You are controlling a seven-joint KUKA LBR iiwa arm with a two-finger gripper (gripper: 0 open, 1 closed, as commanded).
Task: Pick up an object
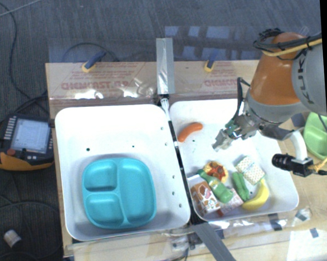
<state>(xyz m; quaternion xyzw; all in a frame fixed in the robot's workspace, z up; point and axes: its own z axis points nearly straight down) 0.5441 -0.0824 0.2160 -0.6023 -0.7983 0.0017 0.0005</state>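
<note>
1. Nearest, along the front of the right bin (218, 109): a tight heap of toys made up of a banana (257, 196), a green cucumber (240, 185), a printed box (203, 197), a checkered block (250, 170) and a pizza slice (215, 169). The pieces touch and overlap. A grab here would likely catch two at once or slip off an edge, and the banana lies close to the front wall, which a descending tool could strike.
2. Level with the heap, in the left bin (96, 120): a teal divided plate (118, 191), alone and well apart from the tool. It is broad and flat, so probably a poor thing to pinch.
3. Middle of the right bin: the jaws hang over bare floor between the heap and the sausage, touching neither. Nothing is seen between them; whether they are open or shut cannot be told. A close at this spot would probably grasp only air.
4. Farther back: an orange sausage (189, 130), lying alone just beside the wall that divides the bins. It is the clearest candidate, yet it is round and smooth and may roll or squirt out, and the wall crowds one side.
5. Farthest, at the right: the arm (277, 85) leans over the bin's back corner, hiding that part of the floor.
</note>
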